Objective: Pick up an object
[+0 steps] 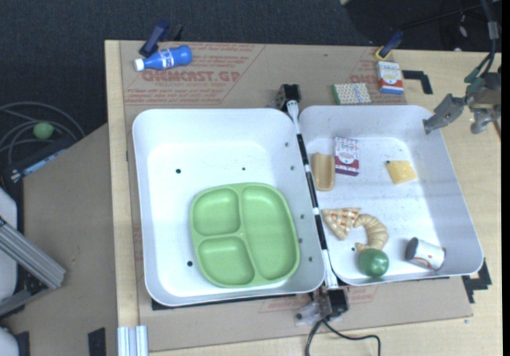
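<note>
The gripper [460, 114] sits at the right bin's [446, 187] far edge, fingers spread wide and holding nothing. The green ball [372, 263] lies at the near edge beside the croissant [371, 229]. It looks light, hard and round, so it may slip; grab it across the middle.

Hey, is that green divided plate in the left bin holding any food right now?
Empty. The green divided plate lies flat in the left bin, and all three compartments show bare green.

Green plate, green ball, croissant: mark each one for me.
Green plate [242, 233], camera view, on the ridge where its three compartments meet.
Green ball [372, 264], camera view, middle of its top.
Croissant [371, 229], camera view, middle of its curved body.
</note>
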### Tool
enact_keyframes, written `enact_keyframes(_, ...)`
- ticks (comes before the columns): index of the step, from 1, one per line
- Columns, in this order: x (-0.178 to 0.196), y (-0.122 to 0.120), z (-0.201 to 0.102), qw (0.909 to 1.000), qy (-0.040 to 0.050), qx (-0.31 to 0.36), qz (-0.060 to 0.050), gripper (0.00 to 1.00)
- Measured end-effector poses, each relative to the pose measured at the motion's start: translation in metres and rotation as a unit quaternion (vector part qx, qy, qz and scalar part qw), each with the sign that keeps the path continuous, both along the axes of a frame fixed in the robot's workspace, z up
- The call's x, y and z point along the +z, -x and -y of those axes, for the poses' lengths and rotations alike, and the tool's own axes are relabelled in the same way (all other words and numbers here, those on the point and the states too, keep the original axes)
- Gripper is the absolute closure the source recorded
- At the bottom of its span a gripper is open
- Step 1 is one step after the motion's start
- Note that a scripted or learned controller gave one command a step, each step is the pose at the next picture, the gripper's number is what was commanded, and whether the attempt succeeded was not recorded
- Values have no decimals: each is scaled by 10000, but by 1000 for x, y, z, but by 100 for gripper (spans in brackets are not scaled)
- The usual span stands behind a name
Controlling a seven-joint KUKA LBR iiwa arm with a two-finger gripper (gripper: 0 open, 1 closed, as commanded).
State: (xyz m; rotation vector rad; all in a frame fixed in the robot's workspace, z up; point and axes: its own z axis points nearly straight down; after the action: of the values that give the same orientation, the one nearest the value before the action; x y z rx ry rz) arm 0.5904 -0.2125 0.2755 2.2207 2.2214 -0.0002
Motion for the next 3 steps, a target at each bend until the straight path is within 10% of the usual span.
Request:
enact_keyframes(1, -115, -27, -69, 10000, -11, 6, -15, 0)
enact_keyframes(2, -188, 79, -102, 10000, -2, -4, 28, 0)
enact_keyframes(3, -159, -31, -100, 10000, 0, 4, 12, 0)
